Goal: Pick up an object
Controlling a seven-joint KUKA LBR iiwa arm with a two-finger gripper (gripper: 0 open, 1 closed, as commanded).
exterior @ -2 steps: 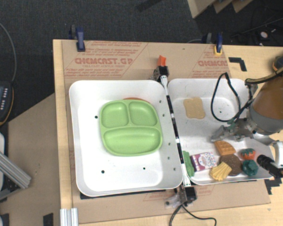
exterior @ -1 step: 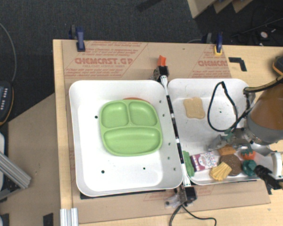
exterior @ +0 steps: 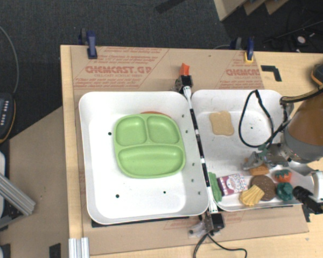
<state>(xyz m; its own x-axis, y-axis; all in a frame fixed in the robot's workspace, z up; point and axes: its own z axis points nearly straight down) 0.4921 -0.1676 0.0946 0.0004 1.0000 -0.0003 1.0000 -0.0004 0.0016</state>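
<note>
The right bin point(exterior: 226, 98) holds a beige slice of toast point(exterior: 222, 123) near its back left. Along its front edge lie a maroon and white packet point(exterior: 234, 184), a brown disc point(exterior: 264, 186), a yellow ridged piece point(exterior: 251, 196) and a dark green toy point(exterior: 284, 190). My gripper point(exterior: 257, 160) hangs low over the right bin's front right part, just above a small orange piece point(exterior: 260, 170). The arm's orange band point(exterior: 309, 125) stands right behind it. Nothing can be seen held.
The left bin point(exterior: 97, 171) carries a green divided plate point(exterior: 149, 145), with a sliver of red showing at its far edge. A black cable point(exterior: 253, 117) loops over the right bin's back. Clamps point(exterior: 90, 43) sit on the bench's far edge.
</note>
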